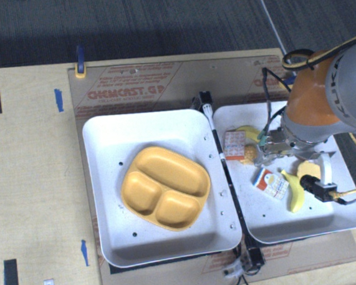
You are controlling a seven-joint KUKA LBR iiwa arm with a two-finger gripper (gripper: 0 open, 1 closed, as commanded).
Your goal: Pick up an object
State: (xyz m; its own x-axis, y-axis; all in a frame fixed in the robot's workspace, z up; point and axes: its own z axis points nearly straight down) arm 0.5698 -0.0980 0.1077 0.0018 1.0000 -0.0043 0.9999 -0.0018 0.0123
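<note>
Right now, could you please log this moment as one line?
arm: over right bin | gripper: unclear | tray: left bin

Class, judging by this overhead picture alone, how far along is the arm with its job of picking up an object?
Done: the arm has reached over the right bin, its end effector low among the items. In hand: nothing visibly lifted; the banana, the small carton and the pink packet all lie on the bin floor. Left: the grasp and the lift. The yellow divided tray sits in the left bin.

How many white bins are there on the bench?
2. The left bin holds a yellow divided tray. The right bin holds small items under the arm.
</note>
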